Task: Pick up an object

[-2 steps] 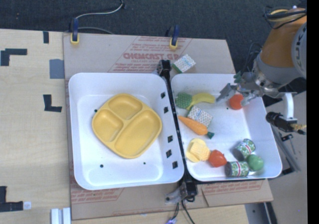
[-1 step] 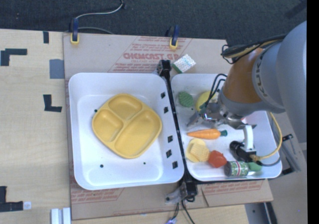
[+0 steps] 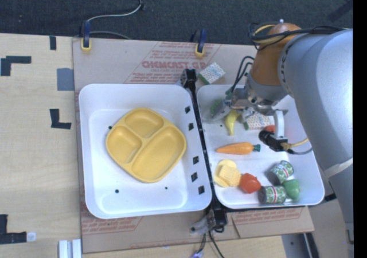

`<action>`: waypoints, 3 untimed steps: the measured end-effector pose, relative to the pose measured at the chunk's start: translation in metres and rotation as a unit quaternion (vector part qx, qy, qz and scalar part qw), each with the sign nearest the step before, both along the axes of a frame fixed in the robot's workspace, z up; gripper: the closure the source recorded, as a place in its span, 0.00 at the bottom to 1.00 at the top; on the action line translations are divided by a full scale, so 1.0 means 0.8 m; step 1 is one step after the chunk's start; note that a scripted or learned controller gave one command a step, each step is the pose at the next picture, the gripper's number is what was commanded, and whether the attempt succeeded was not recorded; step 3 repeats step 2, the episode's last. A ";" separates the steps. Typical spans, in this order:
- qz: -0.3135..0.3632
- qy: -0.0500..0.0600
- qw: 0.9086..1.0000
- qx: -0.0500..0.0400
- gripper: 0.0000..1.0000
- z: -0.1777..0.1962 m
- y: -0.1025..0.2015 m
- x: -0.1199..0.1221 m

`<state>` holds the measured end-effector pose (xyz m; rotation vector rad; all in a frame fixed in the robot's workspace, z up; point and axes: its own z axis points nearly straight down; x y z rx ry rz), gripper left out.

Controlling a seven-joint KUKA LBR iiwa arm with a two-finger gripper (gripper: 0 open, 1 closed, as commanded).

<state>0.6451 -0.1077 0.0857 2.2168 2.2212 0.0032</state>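
- Camera view, from my remote seat: two white bins side by side on a cardboard sheet (image 3: 166, 62) on the bench; black divider with clips runs between them.
- Left bin (image 3: 92, 136) holds a yellow compartment plate (image 3: 146, 144), three sections, lying flat near the bin's middle, turned at an angle.
- Right bin (image 3: 312, 162) holds the toy food.
- Arm (image 3: 321, 90) comes in from the right, grey body, orange band (image 3: 269, 59) above the wrist, reaching over the far part of the right bin.
- Gripper (image 3: 238, 105) sits low over the far-left part of the right bin. Claw state: I cannot tell, too cluttered and small there.
- Yellow banana-like piece (image 3: 230, 123) just below the gripper, with a green piece (image 3: 217, 109) to its left; contact with the gripper unclear.
- Orange carrot (image 3: 235, 148) lies across the bin's middle, green tip pointing right.
- Pale yellow chunk (image 3: 227, 174) near the divider, red tomato-like piece (image 3: 249, 183) touching its right side.
- Two small cans: one (image 3: 281, 170) upper, one (image 3: 272, 194) at the near edge; green pepper-like piece (image 3: 292, 188) beside them.
- Black cable (image 3: 274, 139) loops down from the wrist over the bin.
- Small printed packet (image 3: 213, 71) on the cardboard just beyond the right bin.
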 end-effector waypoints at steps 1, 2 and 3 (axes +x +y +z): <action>0.001 0.001 1.000 -0.001 1.00 0.012 0.000 0.000; 0.000 0.001 1.000 0.000 1.00 0.181 0.064 -0.059; 0.000 0.001 1.000 0.000 1.00 0.181 0.064 -0.059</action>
